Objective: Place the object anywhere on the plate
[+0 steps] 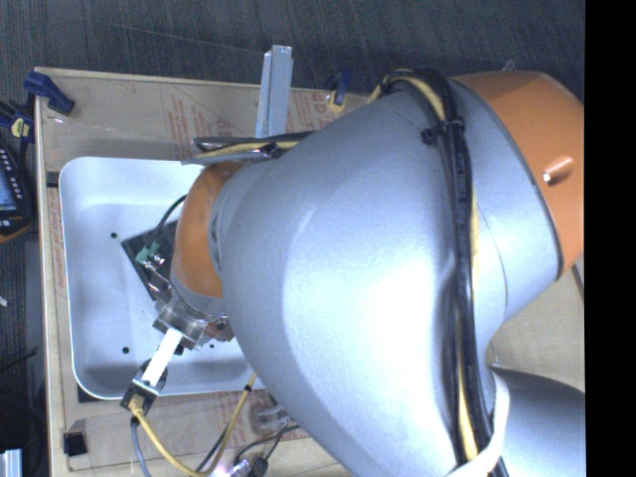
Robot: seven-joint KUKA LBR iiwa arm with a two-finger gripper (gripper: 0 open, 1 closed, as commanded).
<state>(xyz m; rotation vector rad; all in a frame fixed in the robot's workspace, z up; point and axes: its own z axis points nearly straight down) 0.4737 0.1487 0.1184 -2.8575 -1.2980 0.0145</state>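
Dark carpet surrounds the counter (109,102); the grey arm (378,286) blocks most of the white bin (89,266). Pincer state and the object's place cannot be told.

One camera, fixed above the bench (119,107), looks down at a slant. The arm (397,286) looms close to the lens, covering much of the bin (89,266).

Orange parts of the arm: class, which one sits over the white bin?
The smaller orange band above the wrist, which lies over the white bin. The larger orange shell lies at the upper right, away from that bin.
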